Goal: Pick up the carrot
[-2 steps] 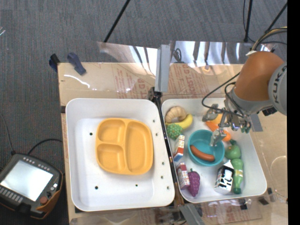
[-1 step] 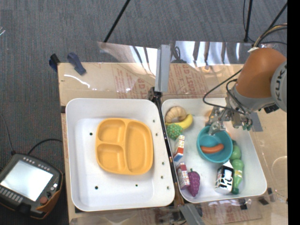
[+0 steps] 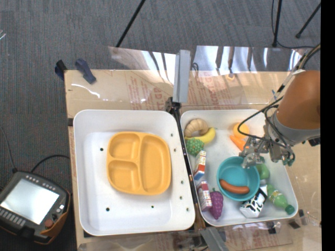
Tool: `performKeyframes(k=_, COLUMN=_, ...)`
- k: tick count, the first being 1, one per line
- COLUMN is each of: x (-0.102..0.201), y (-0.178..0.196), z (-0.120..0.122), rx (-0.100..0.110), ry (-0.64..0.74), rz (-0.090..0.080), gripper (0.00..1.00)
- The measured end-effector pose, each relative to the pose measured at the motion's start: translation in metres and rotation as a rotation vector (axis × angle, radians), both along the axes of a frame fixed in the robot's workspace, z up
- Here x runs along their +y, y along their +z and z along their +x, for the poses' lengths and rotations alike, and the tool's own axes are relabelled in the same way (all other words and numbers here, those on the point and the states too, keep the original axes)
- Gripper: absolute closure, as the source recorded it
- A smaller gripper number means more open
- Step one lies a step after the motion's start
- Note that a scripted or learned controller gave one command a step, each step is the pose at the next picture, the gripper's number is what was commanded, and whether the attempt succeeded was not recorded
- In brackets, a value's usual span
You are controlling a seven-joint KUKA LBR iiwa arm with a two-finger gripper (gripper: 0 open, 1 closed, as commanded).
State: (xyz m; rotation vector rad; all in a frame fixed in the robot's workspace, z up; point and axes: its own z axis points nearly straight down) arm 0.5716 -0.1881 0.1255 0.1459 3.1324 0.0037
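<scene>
Right now my fingers [image 3: 250,158] hang at mid-right over the teal bowl [image 3: 230,174], spread apart and empty, so I should shift up-left onto the carrot [image 3: 237,140] before closing.

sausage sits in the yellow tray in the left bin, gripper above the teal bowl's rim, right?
Not quite. The camera view shows the sausage lying in the teal bowl in the right bin, not in the yellow tray, which holds nothing. The gripper is above the bowl's rim.

Orange carrot [image 3: 237,141], teal bowl [image 3: 233,171], yellow divided plate [image 3: 139,162], white bins [image 3: 91,140], purple grapes [image 3: 216,203]
</scene>
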Motion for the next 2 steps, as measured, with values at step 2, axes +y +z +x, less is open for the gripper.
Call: performKeyframes(k=2, x=0.041, y=0.045, z=-0.021, rx=0.000, ry=-0.057, rz=-0.001, gripper=1.00)
